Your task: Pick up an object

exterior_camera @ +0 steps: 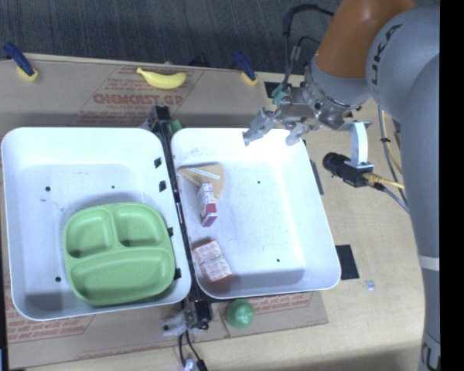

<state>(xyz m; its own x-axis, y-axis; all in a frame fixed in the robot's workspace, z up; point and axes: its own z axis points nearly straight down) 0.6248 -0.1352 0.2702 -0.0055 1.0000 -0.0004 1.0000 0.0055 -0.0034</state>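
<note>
My gripper (pixel 274 134) hangs over the back edge of the right bin (pixel 294 207), its two fingers spread apart with nothing between them. Inside that bin lie a tan wedge-shaped piece (pixel 205 176) near the back left, a small red and white carton (pixel 208 205) just in front of it, and a brown and white box (pixel 212 260) at the front left corner. All three sit to the left of and nearer the front than the gripper.
The left bin (pixel 31 176) holds a green divided tray (pixel 120 251). A yellow banana (pixel 162 76) lies on the cardboard behind the bins, and a green ball (pixel 239 313) sits in front of the right bin. A black clamp (pixel 162 120) stands between the bins.
</note>
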